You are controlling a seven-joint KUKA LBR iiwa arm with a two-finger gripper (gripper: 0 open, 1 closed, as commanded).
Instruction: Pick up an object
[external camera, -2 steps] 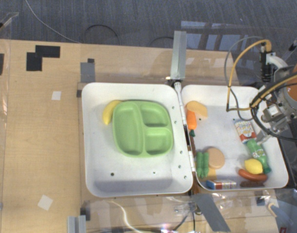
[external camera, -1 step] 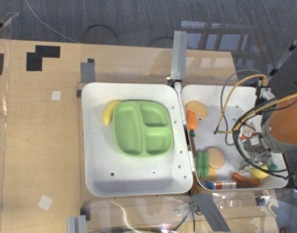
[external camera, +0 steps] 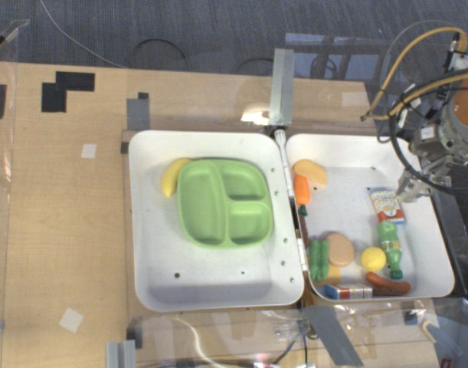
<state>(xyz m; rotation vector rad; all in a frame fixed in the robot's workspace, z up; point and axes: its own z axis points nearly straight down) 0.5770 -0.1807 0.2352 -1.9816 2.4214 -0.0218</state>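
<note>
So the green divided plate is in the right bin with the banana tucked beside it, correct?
Not quite. The camera view shows the green divided plate in the left bin, not the right one. The banana is indeed tucked beside it, at its upper left edge.

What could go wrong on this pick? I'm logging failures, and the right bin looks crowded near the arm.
1. The gripper sits beside the small carton, which touches the green bottle; closing there might nudge both or catch only an edge.
2. The lemon, sausage and bottle crowd one corner of the right bin, so fingers may hit a neighbour.
3. Loose hoses could snag.
</note>
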